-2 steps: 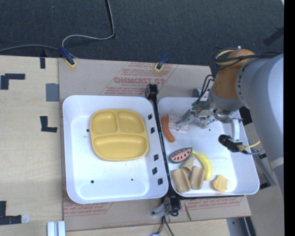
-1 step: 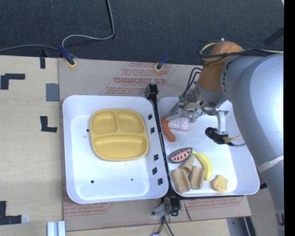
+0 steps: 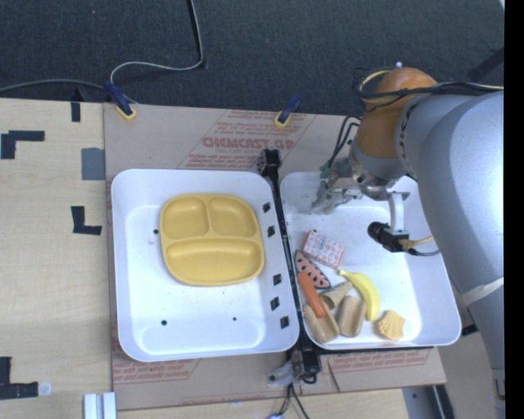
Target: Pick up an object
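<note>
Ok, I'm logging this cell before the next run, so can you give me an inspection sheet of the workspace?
Surface: cardboard-covered bench bearing a left bin and a right bin, side by side.
Job's things: in the right bin, a banana, carrot, watermelon slice, pink patterned card, two tan pieces and a yellow chunk, bunched at the near end.
Clutter: yellow divided plate in the left bin.
End effector: end effector over the right bin's far end, apart from the items; finger state cannot be told.
Cables: white cable on the dark floor; black cable beside it.
Surroundings: two yellow-blue clamps on the far edge; black tape marks at left.
</note>
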Controlling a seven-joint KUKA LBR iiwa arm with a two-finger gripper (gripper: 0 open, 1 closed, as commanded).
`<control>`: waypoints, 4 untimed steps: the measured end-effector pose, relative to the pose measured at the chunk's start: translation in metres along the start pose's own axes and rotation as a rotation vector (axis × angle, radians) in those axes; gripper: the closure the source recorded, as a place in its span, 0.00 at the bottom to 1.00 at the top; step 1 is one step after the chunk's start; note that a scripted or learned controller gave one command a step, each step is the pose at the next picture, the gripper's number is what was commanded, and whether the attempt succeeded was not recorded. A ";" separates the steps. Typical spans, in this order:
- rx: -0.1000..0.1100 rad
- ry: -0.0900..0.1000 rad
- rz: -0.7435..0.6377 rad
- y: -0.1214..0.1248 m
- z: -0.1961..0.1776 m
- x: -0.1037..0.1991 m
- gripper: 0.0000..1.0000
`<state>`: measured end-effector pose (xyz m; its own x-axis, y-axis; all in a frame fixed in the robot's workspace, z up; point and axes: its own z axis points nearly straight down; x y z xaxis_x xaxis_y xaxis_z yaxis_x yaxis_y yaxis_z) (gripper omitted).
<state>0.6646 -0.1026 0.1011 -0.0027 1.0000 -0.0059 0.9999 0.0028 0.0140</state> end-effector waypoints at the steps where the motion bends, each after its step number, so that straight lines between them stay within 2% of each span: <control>1: 0.000 -0.001 0.000 0.000 0.000 0.000 0.00; 2: 0.013 0.005 0.003 -0.086 0.014 -0.012 0.00; 3: 0.009 0.004 0.003 -0.133 0.013 0.003 0.00; 4: 0.009 0.004 0.001 -0.040 0.015 -0.001 0.00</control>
<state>0.6247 -0.1043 0.0860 -0.0016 1.0000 -0.0019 1.0000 0.0016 0.0052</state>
